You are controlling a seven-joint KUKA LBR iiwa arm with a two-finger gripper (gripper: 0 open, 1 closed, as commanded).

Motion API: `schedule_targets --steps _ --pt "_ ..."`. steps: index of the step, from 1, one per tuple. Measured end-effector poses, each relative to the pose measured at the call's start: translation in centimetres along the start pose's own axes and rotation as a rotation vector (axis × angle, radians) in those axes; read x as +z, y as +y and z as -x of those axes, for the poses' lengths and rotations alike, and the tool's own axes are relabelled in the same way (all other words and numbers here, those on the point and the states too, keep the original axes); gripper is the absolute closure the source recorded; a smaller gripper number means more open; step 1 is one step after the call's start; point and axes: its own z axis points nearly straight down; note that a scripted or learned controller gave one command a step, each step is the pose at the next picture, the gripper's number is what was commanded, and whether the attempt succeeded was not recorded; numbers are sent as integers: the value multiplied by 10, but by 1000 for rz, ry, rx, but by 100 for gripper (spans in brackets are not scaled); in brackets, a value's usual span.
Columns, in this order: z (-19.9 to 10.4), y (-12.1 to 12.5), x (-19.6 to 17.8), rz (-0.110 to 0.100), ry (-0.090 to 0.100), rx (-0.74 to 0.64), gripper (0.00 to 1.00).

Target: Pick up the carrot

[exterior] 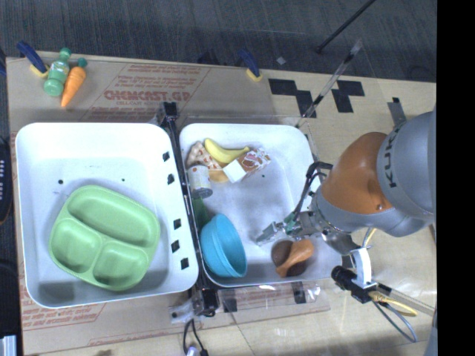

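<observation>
Camera view has the gripper (271, 232) low in the right bin (297, 143), and I honestly can't tell how it's set. Meanwhile the carrot (72, 86) is way off beyond the left bin (30, 199), outside both. Likely fail: it closes on that brown thing (292, 256) just beside it instead. Blue bowl (221, 245) and banana (225, 153) are near it too; green divided plate (105, 236) sits further off.

Red print on the brown cardboard sheet (148, 87) behind the bins reads roughly "CHEMCAST GP", with smaller red lines beneath it too fine to read. Dark letters "KU" show on the grey arm (408, 173) near its orange band.
</observation>
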Motion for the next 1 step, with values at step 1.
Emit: schedule_targets --steps 1 --pt "0 1 -10 -5 0 -13 100"
